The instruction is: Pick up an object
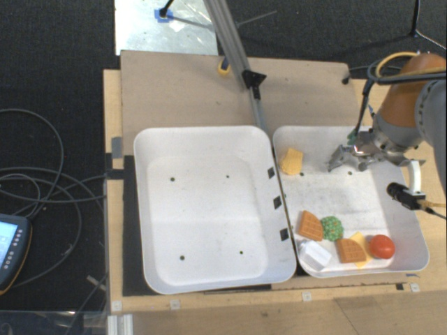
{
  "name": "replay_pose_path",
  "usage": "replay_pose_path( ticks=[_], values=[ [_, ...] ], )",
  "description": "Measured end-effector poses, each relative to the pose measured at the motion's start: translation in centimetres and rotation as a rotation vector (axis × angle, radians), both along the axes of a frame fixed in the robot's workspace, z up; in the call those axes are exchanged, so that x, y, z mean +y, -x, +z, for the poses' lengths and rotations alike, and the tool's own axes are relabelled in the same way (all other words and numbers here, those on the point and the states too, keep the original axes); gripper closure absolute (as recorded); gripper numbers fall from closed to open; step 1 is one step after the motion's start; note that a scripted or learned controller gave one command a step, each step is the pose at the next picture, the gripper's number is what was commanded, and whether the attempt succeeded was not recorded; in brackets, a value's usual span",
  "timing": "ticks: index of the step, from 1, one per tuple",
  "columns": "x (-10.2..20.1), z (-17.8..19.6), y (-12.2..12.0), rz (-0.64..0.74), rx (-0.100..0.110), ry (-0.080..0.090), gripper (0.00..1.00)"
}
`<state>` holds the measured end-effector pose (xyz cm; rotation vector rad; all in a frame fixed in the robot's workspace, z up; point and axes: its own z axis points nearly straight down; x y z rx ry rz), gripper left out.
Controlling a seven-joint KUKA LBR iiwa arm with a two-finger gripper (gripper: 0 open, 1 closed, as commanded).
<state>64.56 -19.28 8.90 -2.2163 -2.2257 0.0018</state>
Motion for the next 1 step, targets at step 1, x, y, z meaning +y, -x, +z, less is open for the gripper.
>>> replay_pose_path(
  ticks=[1],
  values=[
    [-0.04, 1.42, -0.20, 0.003, -0.006, 0.002, 1.00]
  ],
)
